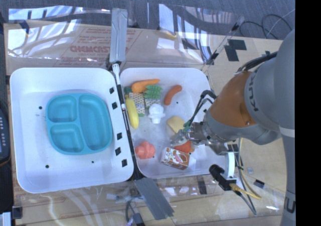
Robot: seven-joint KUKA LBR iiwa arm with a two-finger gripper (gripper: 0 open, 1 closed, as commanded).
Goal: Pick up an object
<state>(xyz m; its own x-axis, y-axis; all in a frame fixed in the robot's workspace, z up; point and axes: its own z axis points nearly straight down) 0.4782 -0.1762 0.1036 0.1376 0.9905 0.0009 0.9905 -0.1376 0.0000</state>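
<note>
Pincer (184, 138) low over right bin (195, 77), arm (251, 104) bent in from right.

Bright light, a bit fuzzy

Shiny white glare streaks sit on the clear plastic sheet (55, 19) past the far edge of the bins (30, 180). The bins look very bright. Small things look soft, not sharp.

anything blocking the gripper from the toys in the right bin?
Nothing visible does. The gripper is already low in the right white bin, right over a small red-orange toy, between the pale yellow block and the red-and-white printed carton.
</note>
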